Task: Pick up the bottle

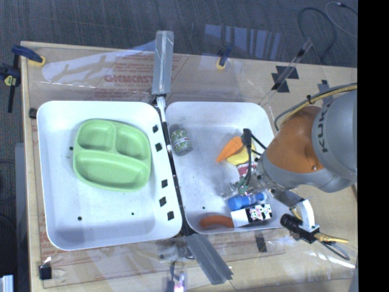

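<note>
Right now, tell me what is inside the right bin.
The right bin holds a small greenish jar, an orange carrot-like toy, a blue item and a reddish sausage shape. The arm covers that bin's right side.

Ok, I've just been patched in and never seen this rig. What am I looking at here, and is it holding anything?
This is one fixed camera looking down at a slant on a bench with two shallow white bins. The grey robot arm with an orange band reaches in from the right over the right white bin. The left white bin holds a green divided plastic tray. The right one has a small greenish can, an orange carrot-shaped toy, a red sausage-shaped toy and a blue-capped bottle near the wrist. I cannot tell whether anything is held.
</note>
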